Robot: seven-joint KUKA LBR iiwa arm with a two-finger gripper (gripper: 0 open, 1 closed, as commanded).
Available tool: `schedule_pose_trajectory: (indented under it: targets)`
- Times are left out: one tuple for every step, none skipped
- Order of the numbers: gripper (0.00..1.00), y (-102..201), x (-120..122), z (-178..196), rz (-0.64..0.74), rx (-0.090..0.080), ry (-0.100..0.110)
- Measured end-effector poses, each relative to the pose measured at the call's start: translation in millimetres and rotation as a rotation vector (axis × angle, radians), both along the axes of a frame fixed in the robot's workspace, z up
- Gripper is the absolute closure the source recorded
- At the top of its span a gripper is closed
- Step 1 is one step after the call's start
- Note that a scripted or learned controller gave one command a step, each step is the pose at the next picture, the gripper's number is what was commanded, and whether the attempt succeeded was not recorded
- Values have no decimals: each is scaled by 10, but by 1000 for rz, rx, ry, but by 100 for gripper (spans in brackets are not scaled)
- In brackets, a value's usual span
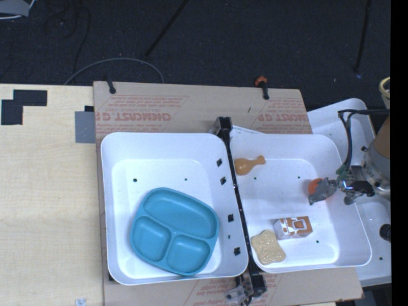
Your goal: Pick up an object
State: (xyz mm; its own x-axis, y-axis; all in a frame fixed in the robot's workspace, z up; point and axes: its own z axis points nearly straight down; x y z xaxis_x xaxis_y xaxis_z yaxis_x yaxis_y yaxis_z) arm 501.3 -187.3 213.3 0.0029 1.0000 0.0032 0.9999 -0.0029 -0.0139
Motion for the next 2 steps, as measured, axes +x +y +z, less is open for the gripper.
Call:
schedule_pose_trajectory:
  targets:
    - [0, 0, 28, 61, 3, -3, -12]
    - [0, 4, 26, -574, 3, 0, -8]
